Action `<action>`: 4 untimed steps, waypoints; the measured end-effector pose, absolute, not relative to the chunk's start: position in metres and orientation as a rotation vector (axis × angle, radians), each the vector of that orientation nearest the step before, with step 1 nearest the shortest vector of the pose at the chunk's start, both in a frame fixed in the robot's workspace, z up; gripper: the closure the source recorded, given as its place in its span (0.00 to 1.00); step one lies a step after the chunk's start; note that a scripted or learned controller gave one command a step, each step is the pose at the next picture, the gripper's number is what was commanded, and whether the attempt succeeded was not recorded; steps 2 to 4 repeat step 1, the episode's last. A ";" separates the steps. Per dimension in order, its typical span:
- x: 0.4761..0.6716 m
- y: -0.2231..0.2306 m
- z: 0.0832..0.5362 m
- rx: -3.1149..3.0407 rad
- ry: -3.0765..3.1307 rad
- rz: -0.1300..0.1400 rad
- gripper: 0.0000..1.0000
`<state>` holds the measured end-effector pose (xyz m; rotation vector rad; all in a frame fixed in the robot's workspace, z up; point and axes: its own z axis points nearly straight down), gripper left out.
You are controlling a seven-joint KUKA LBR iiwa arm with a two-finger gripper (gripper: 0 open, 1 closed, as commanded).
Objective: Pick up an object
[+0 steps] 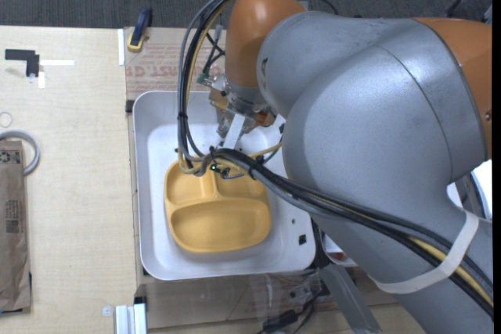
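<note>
A yellow divided plate [217,217] lies in the white bin [150,192], toward its near side, with one large compartment in front and smaller ones behind. My gripper [229,131] hangs over the bin's far half, just above the plate's back rim, with cables looping around it. Nothing shows between its fingers. The arm's big grey body hides the bin's right part.
A blue and yellow tool [140,29] lies on the cardboard behind the bin. On the wooden bench at left are a brown paper packet [13,223], a grey ring [28,149] and a black bracket [22,57]. The second bin is hidden under the arm.
</note>
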<state>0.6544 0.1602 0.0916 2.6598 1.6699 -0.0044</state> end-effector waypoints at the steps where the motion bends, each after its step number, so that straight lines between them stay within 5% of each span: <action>1: 0.659 0.126 0.093 3.016 0.878 0.000 1.00; 4: 0.659 0.126 0.093 3.016 0.878 0.000 1.00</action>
